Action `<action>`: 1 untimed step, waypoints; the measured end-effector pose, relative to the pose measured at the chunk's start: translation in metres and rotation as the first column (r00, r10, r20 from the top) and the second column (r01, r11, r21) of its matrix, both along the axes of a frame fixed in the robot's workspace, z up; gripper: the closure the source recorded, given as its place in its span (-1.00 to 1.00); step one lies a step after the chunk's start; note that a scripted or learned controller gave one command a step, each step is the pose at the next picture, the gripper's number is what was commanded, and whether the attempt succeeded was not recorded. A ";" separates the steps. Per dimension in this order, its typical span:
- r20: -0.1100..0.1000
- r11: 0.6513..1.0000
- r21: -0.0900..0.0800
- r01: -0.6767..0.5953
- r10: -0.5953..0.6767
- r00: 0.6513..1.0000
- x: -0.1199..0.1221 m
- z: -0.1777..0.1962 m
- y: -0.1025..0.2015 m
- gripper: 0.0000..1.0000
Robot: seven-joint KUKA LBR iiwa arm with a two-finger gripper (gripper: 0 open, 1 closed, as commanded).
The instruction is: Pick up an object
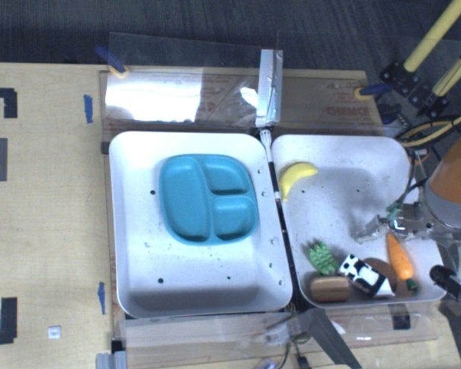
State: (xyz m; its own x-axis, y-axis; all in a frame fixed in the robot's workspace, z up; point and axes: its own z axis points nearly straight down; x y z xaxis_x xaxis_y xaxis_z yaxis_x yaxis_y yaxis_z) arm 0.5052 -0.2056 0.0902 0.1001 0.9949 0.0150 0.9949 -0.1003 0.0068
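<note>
A carrot [400, 258] lay in the right bin [346, 164] (with a banana [296, 177]); the left bin [131, 229] held a blue tray [209, 198]. The hand [384, 223] hovered nearby, its grip impossible to tell.

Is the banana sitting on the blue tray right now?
No, the banana lies in the right bin near its upper left corner, while the blue tray sits alone in the left bin.

Glossy blue plastic tray [209, 198]; smooth white plastic bins [131, 229]; pale matt wooden bench [38, 229].
</note>
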 end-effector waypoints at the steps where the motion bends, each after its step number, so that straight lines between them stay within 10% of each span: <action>1: 0.004 1.000 -0.010 0.003 -0.003 1.000 0.000 0.009 -0.004 1.00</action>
